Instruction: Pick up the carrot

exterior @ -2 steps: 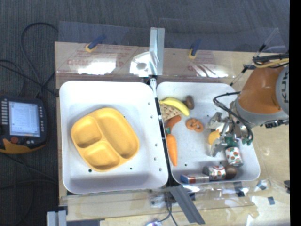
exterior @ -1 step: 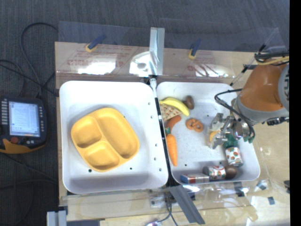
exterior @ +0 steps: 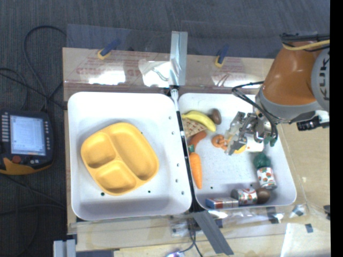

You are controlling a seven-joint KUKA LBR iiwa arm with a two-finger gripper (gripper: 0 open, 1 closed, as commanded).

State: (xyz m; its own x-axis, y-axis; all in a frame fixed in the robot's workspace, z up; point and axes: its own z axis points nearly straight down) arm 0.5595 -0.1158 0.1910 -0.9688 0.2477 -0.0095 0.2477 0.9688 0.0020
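Bright, even light (glare on plastic)

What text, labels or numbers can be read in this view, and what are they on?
"KU": dark letters on the arm's grey casing, cut off by the frame edge.
Pendant screen left of the bench: lit, lines too small to read.
Cans in the right bin: red-and-white labels, print blurred.
Nothing legible on the carrot or yellow tray.

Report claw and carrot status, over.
Claw low in right white bin, beside small orange round toy. Long orange carrot untouched by left wall. Sausage near its top.
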